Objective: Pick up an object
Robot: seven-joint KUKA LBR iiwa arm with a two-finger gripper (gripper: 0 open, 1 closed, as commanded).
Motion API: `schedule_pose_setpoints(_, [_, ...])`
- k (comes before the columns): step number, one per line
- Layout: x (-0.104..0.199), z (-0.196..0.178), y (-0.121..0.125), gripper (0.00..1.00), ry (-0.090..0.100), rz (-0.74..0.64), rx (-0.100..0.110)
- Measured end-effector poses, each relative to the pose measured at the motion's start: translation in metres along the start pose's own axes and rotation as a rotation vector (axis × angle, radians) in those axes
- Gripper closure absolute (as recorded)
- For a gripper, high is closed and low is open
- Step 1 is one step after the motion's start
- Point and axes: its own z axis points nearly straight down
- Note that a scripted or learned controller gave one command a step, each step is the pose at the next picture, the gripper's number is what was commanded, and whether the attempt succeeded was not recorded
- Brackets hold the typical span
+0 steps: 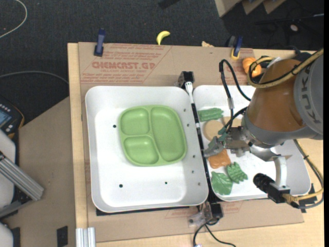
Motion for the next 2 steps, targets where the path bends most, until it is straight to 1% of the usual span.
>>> schedule_pose_setpoints(1, [-0.01,-0.001,-0.001,0.0,-0.001,0.005,-0.002])
schedule_pose_setpoints(2, [-0.085,0.03,-0.003,0.0,-0.004,0.011,0.001])
